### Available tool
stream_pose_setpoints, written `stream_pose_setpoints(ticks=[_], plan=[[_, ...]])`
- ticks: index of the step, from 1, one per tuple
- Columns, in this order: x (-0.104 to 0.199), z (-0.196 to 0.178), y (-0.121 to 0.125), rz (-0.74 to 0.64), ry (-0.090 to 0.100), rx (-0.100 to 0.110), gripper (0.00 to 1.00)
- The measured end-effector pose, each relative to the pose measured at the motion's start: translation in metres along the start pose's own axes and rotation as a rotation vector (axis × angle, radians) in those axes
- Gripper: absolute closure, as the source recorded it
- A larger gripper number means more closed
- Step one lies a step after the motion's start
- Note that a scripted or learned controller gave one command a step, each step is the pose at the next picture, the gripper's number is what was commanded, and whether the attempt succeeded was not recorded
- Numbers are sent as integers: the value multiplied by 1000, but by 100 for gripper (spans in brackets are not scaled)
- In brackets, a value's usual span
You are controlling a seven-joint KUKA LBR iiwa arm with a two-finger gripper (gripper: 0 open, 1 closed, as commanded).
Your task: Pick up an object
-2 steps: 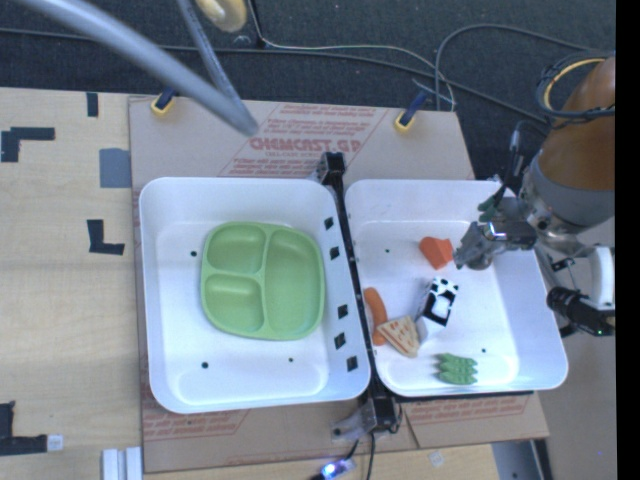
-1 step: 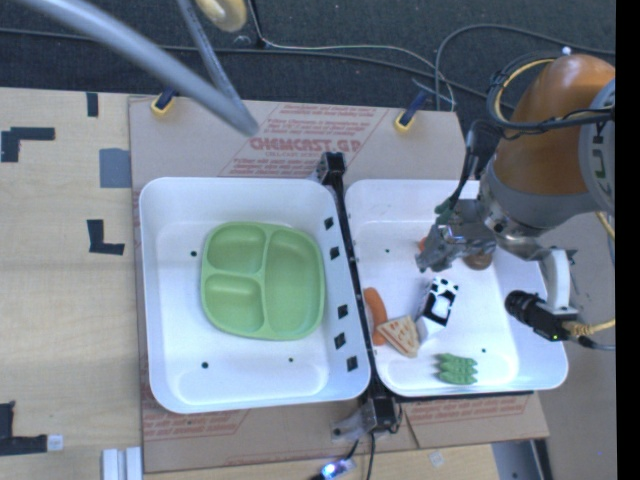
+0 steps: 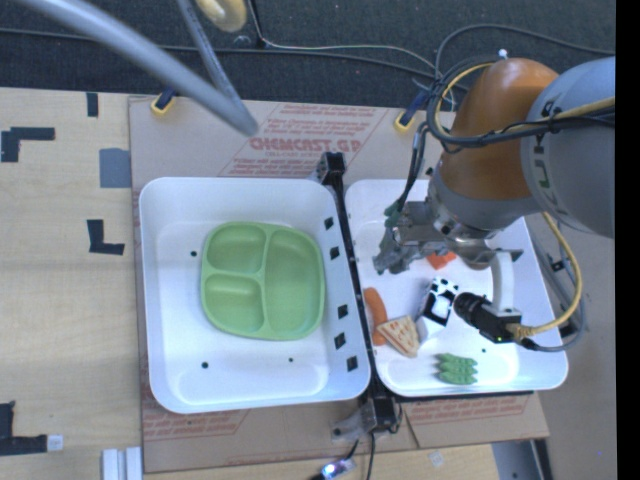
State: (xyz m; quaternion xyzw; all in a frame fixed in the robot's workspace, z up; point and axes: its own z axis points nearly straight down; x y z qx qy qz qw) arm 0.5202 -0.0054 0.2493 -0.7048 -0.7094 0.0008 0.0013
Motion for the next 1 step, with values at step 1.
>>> stream_pose_setpoints(ticks=[1], plan=[[55, 22, -5, 2, -1, 1, 100]])
